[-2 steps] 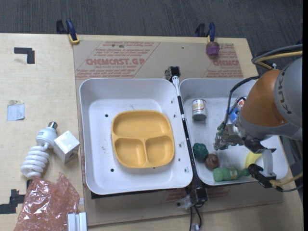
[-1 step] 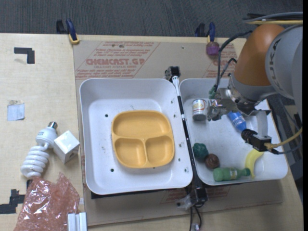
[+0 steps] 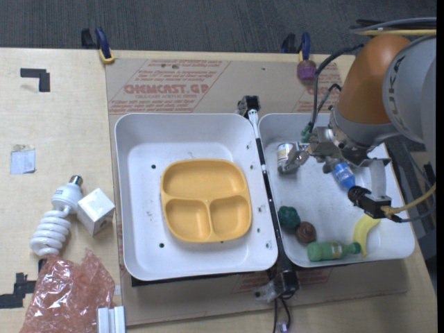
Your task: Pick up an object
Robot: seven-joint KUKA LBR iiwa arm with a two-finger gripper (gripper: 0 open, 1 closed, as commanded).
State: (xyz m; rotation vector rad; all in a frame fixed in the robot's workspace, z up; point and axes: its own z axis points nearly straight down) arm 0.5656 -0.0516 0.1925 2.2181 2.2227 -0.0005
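My gripper [image 3: 310, 152] hangs over the back of the right bin [image 3: 326, 207], under the arm's grey and orange wrist. Just left of it lies a small silver can [image 3: 285, 157], close to or touching the gripper. A blue bottle [image 3: 343, 175] lies right beneath the gripper's right side, partly hidden by it. Toward the front of the bin sit a dark green ball [image 3: 289, 217], a brown ball [image 3: 306, 232], a green bottle [image 3: 333, 250] and a yellow banana [image 3: 365, 232].
The left bin [image 3: 139, 186] holds a yellow divided plate [image 3: 206, 200]. Left of the bins, on the bench, lie a spiral light bulb [image 3: 55, 220], a white cube [image 3: 96, 210] and crumpled pink plastic [image 3: 66, 297]. Cables trail from the arm over the right bin's right edge.
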